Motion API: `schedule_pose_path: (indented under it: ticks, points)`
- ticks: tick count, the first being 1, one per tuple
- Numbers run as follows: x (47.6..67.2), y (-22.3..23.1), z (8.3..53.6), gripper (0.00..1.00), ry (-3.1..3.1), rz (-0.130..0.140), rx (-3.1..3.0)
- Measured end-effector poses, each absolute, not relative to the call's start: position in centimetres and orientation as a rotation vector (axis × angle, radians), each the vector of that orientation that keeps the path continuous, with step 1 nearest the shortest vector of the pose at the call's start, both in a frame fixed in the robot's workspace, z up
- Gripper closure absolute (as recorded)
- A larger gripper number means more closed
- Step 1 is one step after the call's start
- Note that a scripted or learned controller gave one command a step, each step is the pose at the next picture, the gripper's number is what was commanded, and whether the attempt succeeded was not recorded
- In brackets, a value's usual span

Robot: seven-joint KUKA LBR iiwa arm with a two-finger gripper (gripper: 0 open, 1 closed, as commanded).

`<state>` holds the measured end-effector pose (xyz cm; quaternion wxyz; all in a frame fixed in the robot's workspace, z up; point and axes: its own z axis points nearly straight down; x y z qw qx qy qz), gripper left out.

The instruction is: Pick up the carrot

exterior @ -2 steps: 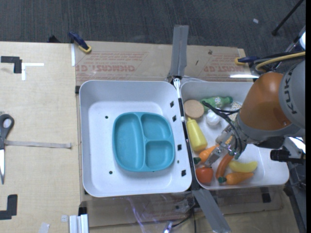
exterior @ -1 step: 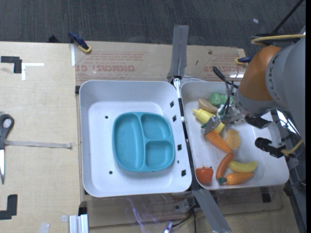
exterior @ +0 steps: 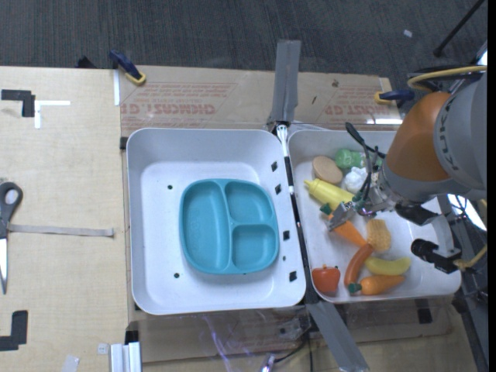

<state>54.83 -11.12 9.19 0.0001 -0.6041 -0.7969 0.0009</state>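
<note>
**Pincer low over carrot, right bin**

My pincer (exterior: 341, 217) sits in the right bin (exterior: 434, 285), directly at the upper end of the carrot (exterior: 351, 232). I cannot tell whether it is apart or together, nor whether the carrot is gripped. The carrot lies tilted between the yellow corn (exterior: 327, 192) and the banana (exterior: 387, 266). The left bin (exterior: 147, 208) holds a teal divided plate (exterior: 229, 225).

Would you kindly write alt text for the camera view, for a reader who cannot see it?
The gripper is low in the right bin, at the end of a carrot among crowded toy foods. A teal divided plate sits in the left bin.
</note>
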Motion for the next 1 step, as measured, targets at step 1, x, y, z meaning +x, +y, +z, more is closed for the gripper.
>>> schedule_pose_path:
  ticks: [1]
  points:
    - [54.92,-11.08,10.08,1.00,-2.508,0.004,-1.893]
